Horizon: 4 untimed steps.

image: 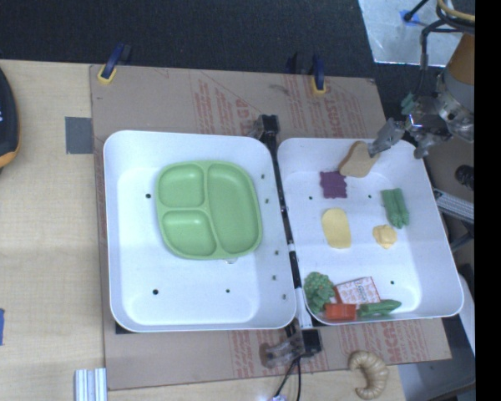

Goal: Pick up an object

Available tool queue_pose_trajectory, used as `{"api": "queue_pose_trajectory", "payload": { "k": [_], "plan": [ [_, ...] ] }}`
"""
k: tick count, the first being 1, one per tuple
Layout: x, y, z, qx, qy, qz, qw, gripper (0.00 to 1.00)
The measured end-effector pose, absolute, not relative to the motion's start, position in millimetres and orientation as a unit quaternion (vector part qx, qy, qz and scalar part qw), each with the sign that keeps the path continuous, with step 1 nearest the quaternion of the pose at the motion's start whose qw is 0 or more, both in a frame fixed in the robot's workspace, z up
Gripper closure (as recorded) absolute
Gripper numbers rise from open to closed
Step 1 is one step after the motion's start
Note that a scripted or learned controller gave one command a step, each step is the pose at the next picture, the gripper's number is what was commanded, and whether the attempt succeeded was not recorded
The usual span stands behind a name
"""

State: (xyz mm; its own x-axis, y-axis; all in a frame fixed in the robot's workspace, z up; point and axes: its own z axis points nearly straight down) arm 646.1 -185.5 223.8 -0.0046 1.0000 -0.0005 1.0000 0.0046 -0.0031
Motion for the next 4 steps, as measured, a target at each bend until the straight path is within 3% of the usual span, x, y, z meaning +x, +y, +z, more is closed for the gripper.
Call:
{"api": "queue_pose_trajectory", "payload": {
  "k": [1, 2, 3, 4],
  "plan": [
    [655.3, -130, 121, -0.704, -0.711, 0.003, 0.004, 0.0],
    [656.6, -134, 138, -0.704, -0.71, 0.0018, 0.001, 1.0],
    [656.5, -134, 138, -0.704, -0.71, 0.0022, 0.001, 0.0],
    [655.7, -120, 90, -0.705, -0.709, 0.0026, 0.002, 0.0]
  ]
}}
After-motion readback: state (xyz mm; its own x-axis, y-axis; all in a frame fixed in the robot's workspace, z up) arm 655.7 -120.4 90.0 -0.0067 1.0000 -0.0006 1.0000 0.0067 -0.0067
